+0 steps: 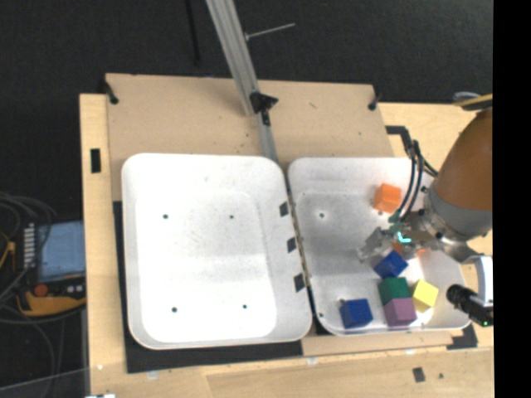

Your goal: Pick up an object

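Observation:
Several small blocks lie in the right bin (332, 189). An orange block (387, 196) sits toward the back right. A blue block (390, 264) lies just under my gripper (383, 246), which hangs low over the bin's right half, reaching in from the right. Below it are a green block (394, 288), a purple block (401, 310) and a yellow block (425, 293). Another blue block (356, 313) rests near the bin's front edge. My gripper's tip sits right beside the upper blue block, touching or nearly so.
The left bin (203, 247) stands beside the right one. A slanted metal rail (236, 48) comes down from the top to the gap between the bins. A controller and cables (41, 272) lie off the bench at the far left.

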Controlling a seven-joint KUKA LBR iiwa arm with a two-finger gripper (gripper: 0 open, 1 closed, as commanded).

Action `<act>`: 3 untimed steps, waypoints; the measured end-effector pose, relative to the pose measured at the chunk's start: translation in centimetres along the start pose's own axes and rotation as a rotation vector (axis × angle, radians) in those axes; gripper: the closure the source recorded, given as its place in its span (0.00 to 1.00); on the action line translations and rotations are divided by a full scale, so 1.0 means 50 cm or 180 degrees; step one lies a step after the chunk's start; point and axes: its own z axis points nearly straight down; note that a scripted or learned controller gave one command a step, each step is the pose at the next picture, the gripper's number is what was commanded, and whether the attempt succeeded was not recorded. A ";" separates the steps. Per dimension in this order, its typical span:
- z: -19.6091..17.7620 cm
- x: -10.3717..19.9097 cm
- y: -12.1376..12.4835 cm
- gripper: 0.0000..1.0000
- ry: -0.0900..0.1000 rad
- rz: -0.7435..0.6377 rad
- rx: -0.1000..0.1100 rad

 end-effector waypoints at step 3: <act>0.139 -0.026 0.015 0.00 -0.0034 0.0009 -0.0071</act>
